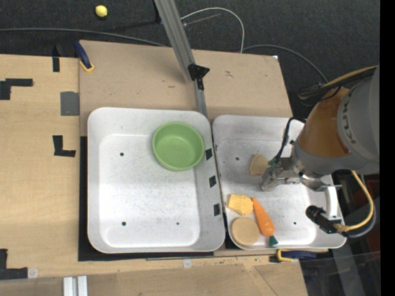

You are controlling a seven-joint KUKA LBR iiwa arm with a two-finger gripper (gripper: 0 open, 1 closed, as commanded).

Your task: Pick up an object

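Tan block [258, 164] is our likeliest target: it sits in the right bin [244, 128], roughly mid-floor toward the far side, and the hand [273, 179] is low just beside it on its near-right side. We can't tell from this slant whether the hand is touching it, or whether it's spread or closed, so no claim of a hold yet.

Other candidates crowd the right bin's near edge: yellow wedge [240, 203], orange carrot [263, 218], tan disc [244, 231], all touching or nearly so. Green bowl [178, 145] sits in the left bin [111, 184], at its far-right corner.

Our read for a clean pick: centre the hand over the block before closing, come straight down, keep clear of the bin wall. Block stands alone, so it's a safer choice than the cluster. Lift slowly and check it comes up.
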